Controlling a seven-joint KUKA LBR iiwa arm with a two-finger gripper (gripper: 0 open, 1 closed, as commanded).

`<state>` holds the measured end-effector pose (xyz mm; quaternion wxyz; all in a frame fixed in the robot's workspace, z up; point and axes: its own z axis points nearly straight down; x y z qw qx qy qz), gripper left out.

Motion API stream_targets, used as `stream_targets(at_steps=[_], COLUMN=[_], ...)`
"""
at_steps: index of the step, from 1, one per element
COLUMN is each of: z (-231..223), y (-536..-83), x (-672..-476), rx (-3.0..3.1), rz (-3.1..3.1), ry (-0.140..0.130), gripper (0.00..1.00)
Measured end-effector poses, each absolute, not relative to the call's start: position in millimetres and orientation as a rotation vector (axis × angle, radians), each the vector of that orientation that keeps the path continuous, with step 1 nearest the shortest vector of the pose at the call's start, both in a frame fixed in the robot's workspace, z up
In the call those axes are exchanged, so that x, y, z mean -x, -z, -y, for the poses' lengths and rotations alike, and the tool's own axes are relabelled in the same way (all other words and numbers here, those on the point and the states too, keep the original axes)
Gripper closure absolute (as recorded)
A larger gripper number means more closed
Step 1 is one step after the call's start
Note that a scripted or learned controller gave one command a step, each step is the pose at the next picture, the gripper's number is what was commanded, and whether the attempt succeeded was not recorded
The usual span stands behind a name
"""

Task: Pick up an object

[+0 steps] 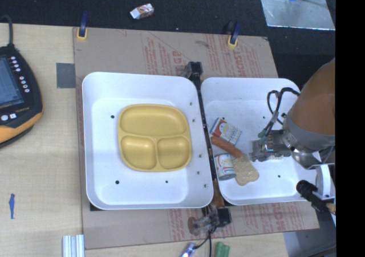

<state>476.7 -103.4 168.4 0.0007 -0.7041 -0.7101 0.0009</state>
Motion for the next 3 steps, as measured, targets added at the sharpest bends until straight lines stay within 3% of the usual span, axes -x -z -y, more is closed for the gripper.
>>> stream_targets(at_steps=[1,2,3], z=[104,114,156], y=[-168,-95,-152], x=[-476.6,-493.0,-562.9], rx=[2.212,2.23,2.217], rz=[2.229,2.231,2.225], ry=[-0.003,-0.004,-0.001], gripper=[0.0,0.0,0.0])
